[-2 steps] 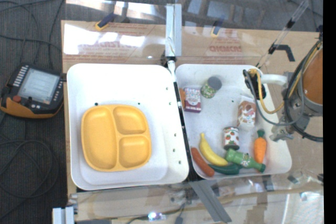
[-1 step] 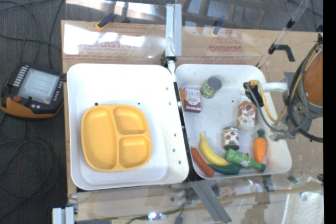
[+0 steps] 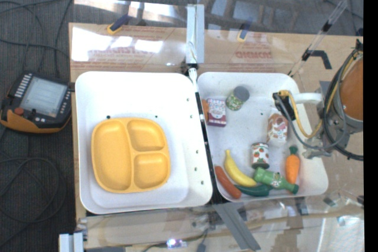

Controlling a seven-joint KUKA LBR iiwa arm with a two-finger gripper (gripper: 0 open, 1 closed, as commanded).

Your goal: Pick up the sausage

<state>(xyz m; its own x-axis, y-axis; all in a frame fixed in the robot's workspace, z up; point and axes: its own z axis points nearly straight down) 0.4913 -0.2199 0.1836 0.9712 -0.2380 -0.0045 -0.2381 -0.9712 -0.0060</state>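
Observation:
The sausage (image 3: 227, 182) is a short reddish-brown link lying at the front left of the right bin (image 3: 260, 82), against its front wall. A banana (image 3: 236, 169) lies right beside it, and a dark green vegetable (image 3: 253, 190) touches its lower end. My gripper (image 3: 312, 149) hangs over the right side of the same bin, near the carrot (image 3: 292, 167) and well to the right of the sausage. Nothing shows in its grasp.
The right bin also holds a green bottle (image 3: 275, 180), a small can (image 3: 260, 154), a pale packet (image 3: 277, 128), a red carton (image 3: 217, 111) and a grey-green tin (image 3: 238, 97). A yellow divided plate (image 3: 131, 154) sits in the left bin (image 3: 136, 82).

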